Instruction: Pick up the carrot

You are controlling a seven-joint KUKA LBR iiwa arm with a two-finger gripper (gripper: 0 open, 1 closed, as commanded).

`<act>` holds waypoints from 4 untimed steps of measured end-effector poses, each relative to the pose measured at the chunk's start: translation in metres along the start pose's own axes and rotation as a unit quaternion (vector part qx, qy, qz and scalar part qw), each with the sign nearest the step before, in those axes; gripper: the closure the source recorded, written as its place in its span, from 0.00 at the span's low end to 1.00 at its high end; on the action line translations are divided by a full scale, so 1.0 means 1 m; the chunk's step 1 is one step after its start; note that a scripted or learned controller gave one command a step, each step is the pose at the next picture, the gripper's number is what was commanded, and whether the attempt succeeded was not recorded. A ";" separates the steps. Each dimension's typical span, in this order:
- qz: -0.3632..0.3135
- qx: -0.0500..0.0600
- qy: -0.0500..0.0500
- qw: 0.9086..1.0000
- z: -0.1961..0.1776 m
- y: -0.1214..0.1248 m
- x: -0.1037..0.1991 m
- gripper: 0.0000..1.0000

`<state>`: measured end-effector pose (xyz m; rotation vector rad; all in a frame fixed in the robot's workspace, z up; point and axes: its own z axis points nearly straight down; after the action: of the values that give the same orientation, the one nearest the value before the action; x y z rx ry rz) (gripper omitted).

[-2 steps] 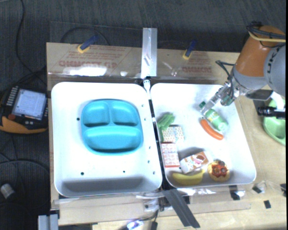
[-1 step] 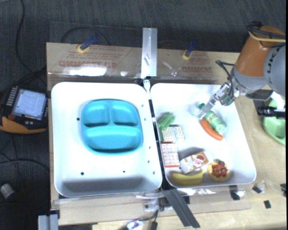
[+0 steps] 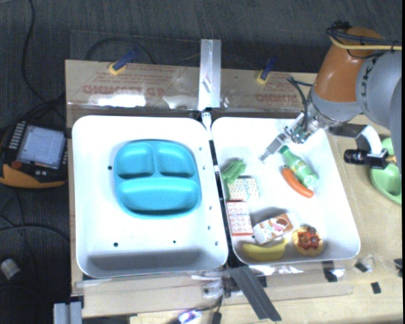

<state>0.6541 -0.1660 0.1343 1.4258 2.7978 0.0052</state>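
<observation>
The carrot [image 3: 297, 182] is a short orange piece lying at a slant in the right bin [image 3: 341, 201], near that bin's right wall. A green bottle [image 3: 299, 165] lies right against the carrot's upper side. My gripper [image 3: 277, 145] hangs over the upper part of the right bin, up and to the left of the bottle and the carrot. It is apart from the carrot, and nothing shows in its grasp. The orange-banded arm [image 3: 341, 73] reaches in from the upper right.
The right bin also holds a green vegetable [image 3: 233, 169], two red-and-white boxes [image 3: 244, 189], a wrapped packet [image 3: 273, 228], a banana [image 3: 264, 251] and a round pastry [image 3: 307, 240]. A blue divided plate [image 3: 155, 177] lies in the left bin [image 3: 88, 235].
</observation>
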 end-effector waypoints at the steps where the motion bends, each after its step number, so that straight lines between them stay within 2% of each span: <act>1: 0.094 0.001 0.000 0.996 0.014 0.008 -0.014 0.00; 2: 0.069 0.002 -0.002 0.998 -0.048 -0.033 -0.049 0.00; 3: 0.104 0.001 0.000 0.995 -0.018 -0.041 -0.041 0.00; 4: 0.026 -0.002 -0.006 1.000 0.045 -0.062 0.000 0.00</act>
<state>0.6035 -0.2021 0.0895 1.4914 2.7505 0.0022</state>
